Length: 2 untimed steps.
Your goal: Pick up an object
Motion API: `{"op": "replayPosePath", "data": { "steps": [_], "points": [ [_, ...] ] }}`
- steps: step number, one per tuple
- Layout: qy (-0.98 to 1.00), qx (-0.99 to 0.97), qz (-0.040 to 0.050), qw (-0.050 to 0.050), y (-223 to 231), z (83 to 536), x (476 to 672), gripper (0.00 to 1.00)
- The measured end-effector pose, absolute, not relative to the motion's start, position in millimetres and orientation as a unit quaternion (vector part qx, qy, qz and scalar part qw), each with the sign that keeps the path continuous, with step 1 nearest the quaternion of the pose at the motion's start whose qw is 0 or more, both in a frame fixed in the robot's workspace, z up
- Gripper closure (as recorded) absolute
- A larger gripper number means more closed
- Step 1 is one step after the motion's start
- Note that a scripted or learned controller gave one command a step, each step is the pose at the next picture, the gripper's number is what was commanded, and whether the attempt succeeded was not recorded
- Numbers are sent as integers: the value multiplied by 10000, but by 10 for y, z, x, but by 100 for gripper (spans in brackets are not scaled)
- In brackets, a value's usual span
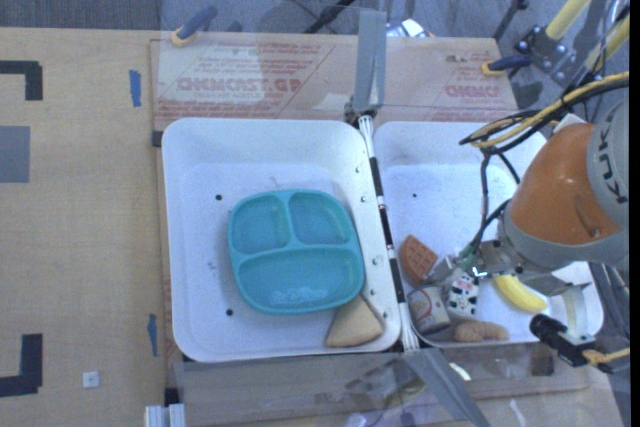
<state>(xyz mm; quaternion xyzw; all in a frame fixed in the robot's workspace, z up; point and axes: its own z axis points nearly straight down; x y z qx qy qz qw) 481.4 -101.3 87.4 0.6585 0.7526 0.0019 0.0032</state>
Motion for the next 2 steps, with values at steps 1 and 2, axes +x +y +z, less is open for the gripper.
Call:
{"op": "replayPosePath", "data": {
  "steps": [1,2],
  "points": [
    [7519,6593,38,60,-1018,982,4836,100],
    [6579,7531,-4,-1,-470,1895,4912,100]
  ]
}}
